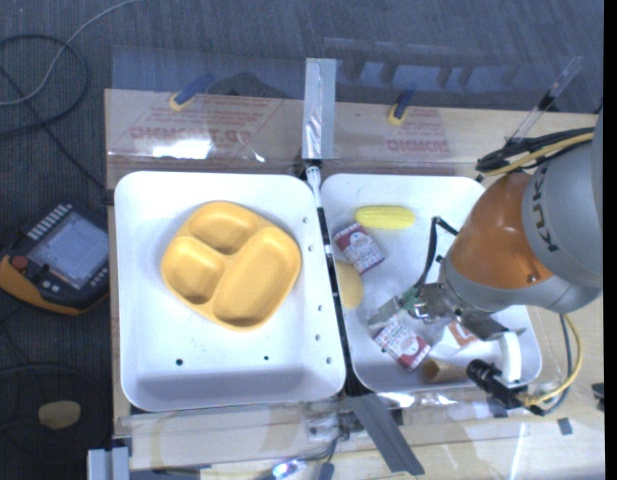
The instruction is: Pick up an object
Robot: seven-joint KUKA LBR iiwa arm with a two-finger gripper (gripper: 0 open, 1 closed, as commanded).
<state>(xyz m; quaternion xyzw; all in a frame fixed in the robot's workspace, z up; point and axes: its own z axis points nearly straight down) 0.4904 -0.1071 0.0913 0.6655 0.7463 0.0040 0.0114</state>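
Note:
My gripper [408, 306] reaches down into the right bin [508, 193], under the orange wrist band. It hangs just above a red and white packet [401, 342] near the bin's front. A second red and white packet [359, 248] lies to its upper left. A yellow corn-like piece [385, 217] rests near the bin's back. A pale yellow round thing [350, 286] sits against the left wall. A small brown item [431, 371] and a white and orange item [459, 336] lie by the front edge, partly hidden by the arm.
The left bin [153, 368] holds a yellow divided plate [230, 263]. A raised divider [328, 268] separates the two bins. The arm's bulk covers the right bin's right half. A handheld pendant [58, 258] lies on the floor at left.

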